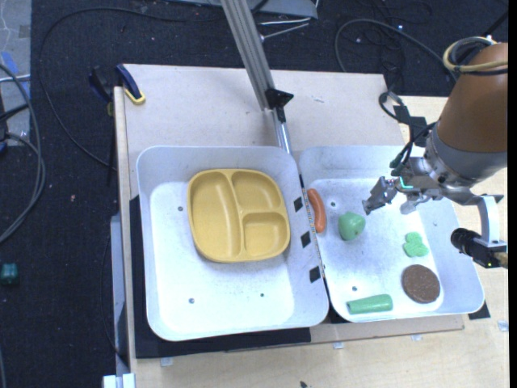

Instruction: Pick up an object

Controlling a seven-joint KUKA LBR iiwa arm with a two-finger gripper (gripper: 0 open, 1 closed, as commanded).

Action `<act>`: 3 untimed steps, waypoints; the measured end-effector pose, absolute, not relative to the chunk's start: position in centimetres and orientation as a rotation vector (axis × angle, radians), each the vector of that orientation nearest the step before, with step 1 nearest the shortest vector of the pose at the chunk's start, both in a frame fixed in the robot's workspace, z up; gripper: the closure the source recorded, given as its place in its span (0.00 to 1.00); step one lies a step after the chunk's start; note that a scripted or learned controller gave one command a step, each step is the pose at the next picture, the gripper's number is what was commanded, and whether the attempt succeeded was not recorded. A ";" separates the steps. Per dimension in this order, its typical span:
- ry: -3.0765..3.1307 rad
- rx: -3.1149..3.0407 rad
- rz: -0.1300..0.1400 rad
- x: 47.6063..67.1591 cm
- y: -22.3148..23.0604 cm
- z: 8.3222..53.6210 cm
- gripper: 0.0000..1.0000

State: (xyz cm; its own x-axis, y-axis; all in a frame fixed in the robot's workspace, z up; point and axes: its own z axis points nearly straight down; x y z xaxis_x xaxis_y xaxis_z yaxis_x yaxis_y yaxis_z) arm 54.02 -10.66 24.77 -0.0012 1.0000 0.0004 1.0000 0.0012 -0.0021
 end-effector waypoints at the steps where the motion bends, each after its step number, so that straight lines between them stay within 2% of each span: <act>1: -2.223 -2.220 0.000 54.1 -10.7 24.8 0.00; 2: -2.218 -2.220 0.005 53.7 -10.9 20.4 0.00; 3: -2.217 -2.219 0.005 53.0 -10.6 14.2 0.00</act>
State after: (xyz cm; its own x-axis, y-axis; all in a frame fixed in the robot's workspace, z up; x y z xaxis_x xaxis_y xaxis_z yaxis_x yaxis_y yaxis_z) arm 53.01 -10.63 14.19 0.0012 1.0000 0.0012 1.0000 -0.0012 -0.0059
